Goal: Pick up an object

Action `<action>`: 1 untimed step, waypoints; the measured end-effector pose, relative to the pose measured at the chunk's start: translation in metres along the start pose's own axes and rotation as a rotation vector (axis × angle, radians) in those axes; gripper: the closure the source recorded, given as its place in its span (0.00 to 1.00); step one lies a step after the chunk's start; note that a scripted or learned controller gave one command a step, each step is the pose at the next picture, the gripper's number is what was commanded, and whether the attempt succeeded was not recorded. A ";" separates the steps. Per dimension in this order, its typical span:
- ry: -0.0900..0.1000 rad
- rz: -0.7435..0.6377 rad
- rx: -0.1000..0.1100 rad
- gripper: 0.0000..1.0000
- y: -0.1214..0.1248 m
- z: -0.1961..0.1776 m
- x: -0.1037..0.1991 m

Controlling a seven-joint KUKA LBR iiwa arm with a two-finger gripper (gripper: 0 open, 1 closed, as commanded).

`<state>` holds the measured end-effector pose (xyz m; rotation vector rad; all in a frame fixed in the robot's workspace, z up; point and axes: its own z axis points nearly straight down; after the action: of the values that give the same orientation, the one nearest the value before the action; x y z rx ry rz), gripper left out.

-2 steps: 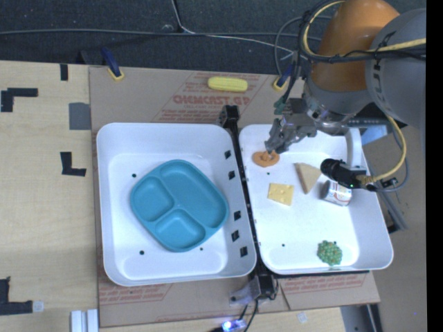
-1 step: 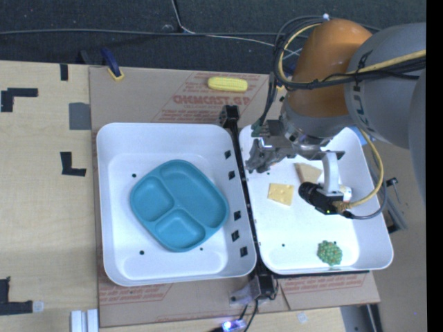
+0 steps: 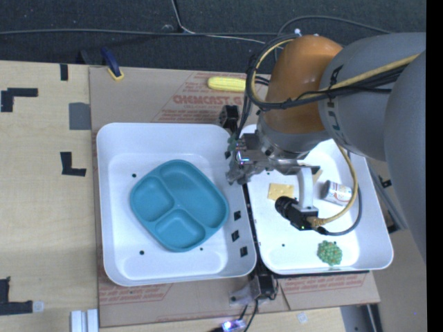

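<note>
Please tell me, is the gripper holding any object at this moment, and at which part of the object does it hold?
It cannot be told. The gripper hangs over the divide between the two bins, beside the blue tray, and its fingertips are hidden under the wrist.

A blue three-compartment plate [image 3: 178, 204] lay flat, open side up, in the left bin [image 3: 111, 151], turned at a slant to the walls. In the right bin [image 3: 374, 254] lay a green knobbly object [image 3: 329, 252] near the front edge, a flat tan square [image 3: 279, 190] and a small white and red item [image 3: 338, 192], all apart.
</note>
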<state>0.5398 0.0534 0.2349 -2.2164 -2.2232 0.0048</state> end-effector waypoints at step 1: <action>0.000 0.000 0.001 1.00 -0.027 0.017 0.044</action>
<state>0.5128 0.0977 0.2181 -2.2165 -2.2228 0.0059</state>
